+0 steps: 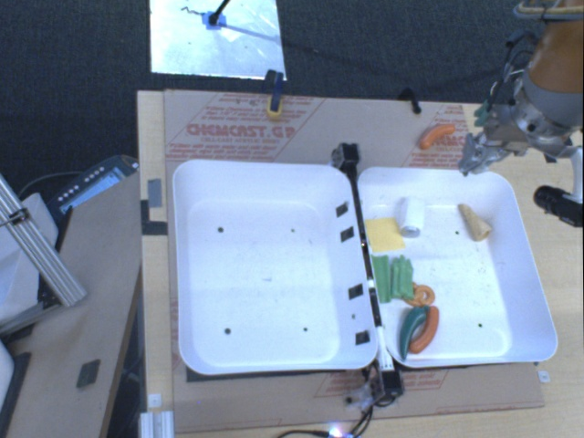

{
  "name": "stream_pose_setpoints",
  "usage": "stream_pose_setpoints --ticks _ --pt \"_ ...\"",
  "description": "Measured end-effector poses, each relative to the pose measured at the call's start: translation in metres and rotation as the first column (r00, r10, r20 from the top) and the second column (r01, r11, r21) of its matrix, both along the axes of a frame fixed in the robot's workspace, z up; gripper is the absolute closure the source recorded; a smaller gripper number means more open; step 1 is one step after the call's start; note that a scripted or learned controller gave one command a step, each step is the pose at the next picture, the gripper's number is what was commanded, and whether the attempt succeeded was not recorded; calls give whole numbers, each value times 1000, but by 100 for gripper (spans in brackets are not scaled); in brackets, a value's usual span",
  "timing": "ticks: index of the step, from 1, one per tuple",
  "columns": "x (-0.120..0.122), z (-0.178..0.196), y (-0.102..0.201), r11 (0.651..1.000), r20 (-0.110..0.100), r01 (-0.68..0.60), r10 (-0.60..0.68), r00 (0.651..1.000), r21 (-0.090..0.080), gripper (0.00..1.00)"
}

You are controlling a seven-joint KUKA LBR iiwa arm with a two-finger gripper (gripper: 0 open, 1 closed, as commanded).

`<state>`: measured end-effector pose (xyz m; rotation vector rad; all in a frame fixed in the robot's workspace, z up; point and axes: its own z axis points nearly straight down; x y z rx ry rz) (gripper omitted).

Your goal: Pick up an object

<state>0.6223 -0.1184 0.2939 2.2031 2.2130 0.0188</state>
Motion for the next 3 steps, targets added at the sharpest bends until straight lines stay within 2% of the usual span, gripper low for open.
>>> stream_pose_setpoints --ticks 1,2,3 --pt "47 -126 1 1000 -25 -1 1 1000 5 100" --pt "39 44 -9 1000 -2 0 0 1000 0 100" --pt "-27 168 -18 1000 -7 5 -5 1000 2 100"
